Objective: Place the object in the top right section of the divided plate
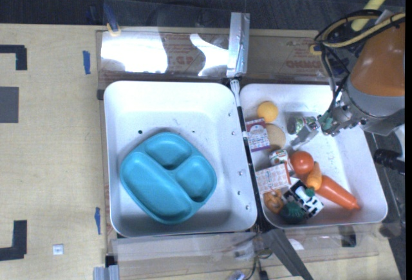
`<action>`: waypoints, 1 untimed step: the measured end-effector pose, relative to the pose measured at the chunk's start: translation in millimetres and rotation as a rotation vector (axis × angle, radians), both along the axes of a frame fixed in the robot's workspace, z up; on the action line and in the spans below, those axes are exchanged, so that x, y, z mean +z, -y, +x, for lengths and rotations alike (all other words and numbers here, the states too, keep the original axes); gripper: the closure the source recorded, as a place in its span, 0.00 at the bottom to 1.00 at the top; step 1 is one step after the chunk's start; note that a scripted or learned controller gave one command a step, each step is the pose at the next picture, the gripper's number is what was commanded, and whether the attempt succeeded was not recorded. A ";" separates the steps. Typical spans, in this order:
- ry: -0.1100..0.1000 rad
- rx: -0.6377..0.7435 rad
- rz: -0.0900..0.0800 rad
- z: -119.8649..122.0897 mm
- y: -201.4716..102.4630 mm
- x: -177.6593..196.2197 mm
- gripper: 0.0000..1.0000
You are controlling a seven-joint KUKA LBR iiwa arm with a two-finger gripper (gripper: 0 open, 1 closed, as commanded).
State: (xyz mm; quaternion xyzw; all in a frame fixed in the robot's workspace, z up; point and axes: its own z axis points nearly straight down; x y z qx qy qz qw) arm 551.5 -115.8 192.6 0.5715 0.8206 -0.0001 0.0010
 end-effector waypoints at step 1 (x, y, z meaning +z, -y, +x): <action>-0.006 -0.404 0.002 -73.4 59.2 -47.3 0.00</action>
